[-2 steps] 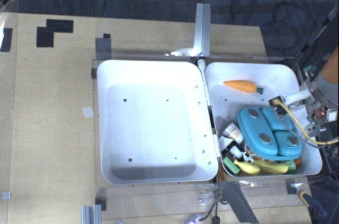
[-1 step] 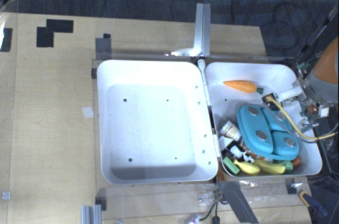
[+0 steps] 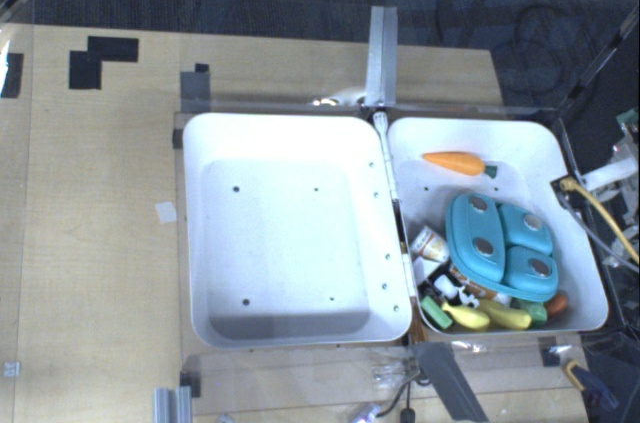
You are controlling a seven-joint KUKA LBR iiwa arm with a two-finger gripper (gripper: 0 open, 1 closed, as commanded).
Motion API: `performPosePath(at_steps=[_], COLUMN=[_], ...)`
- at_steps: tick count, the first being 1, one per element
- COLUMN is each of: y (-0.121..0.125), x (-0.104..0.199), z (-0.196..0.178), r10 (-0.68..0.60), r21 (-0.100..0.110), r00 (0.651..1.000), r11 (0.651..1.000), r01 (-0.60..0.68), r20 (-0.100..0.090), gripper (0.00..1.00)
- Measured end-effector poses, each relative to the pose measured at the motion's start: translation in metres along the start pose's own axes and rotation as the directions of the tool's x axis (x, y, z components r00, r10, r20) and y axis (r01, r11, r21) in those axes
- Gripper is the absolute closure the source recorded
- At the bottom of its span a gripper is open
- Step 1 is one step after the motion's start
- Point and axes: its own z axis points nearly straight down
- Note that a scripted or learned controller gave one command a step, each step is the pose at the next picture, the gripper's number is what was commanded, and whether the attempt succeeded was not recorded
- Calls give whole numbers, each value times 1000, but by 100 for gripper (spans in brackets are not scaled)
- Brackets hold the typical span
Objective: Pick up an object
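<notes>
The right bin (image 3: 520, 143) holds a pile of objects. An orange carrot (image 3: 455, 163) with a green stem lies alone near its far wall. A large blue moulded tray (image 3: 502, 247) with three round hollows leans across the near half. Below it lie a yellow banana (image 3: 488, 316), a green piece (image 3: 433, 313), a small black and white item (image 3: 446, 289) and a reddish item (image 3: 556, 304). A small white and tan object (image 3: 428, 243) sits at the tray's left edge, by the divider.
The left bin (image 3: 280, 221) stands beside the right one, sharing a middle rim. A grey metal post (image 3: 382, 56) rises behind the divider. Yellow and black cables (image 3: 598, 211) hang past the right bin's right wall. Black markers (image 3: 100, 59) lie on the bench at far left.
</notes>
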Motion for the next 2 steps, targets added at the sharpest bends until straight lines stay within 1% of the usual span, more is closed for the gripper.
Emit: performPosePath(at_steps=[1,2], y=[11,-83], x=[92,155], z=[31,-149], r10=[-85,-71], r21=[1,2], r00=[996,998], r11=[996,998], r01=[85,71], r20=[2,-2], gripper=[0,0])
